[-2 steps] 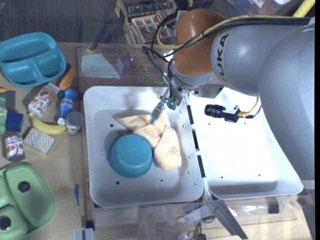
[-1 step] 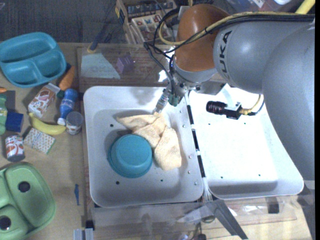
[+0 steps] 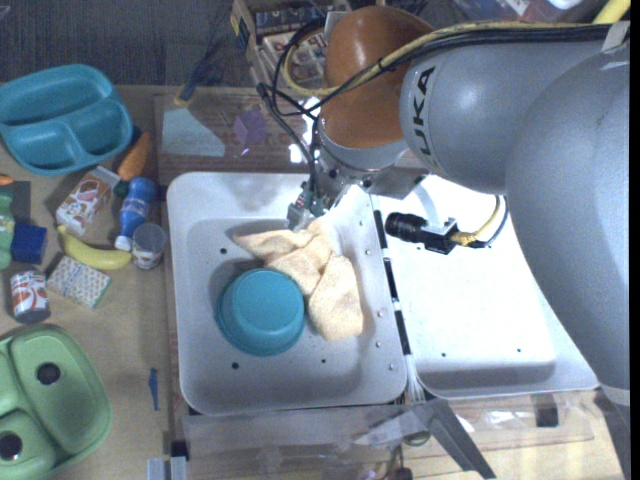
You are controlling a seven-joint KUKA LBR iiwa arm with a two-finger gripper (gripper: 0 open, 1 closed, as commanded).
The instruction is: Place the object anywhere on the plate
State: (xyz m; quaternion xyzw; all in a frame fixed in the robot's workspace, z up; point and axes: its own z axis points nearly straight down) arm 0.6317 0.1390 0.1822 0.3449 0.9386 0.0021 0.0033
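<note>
A round blue plate [image 3: 261, 310] sits in the left bin [image 3: 200, 368], toward its front left. A cream cloth [image 3: 325, 278] lies crumpled beside it, curving from the plate's far rim down along its right side and touching it. My gripper [image 3: 304, 213] reaches down from the grey arm with its orange band to the cloth's far end, near the bin's back wall. Its tip is right at the cloth's top edge. The arm's bulk hides whatever lies behind it.
The right bin [image 3: 480, 368] lies under the arm, with a black fitting and yellow cable [image 3: 425, 231] above its far left corner. Left of the bins lie a blue divided tray [image 3: 60, 118], a banana [image 3: 95, 252], a can [image 3: 149, 244], a blue bottle [image 3: 134, 208] and a green tray [image 3: 45, 408].
</note>
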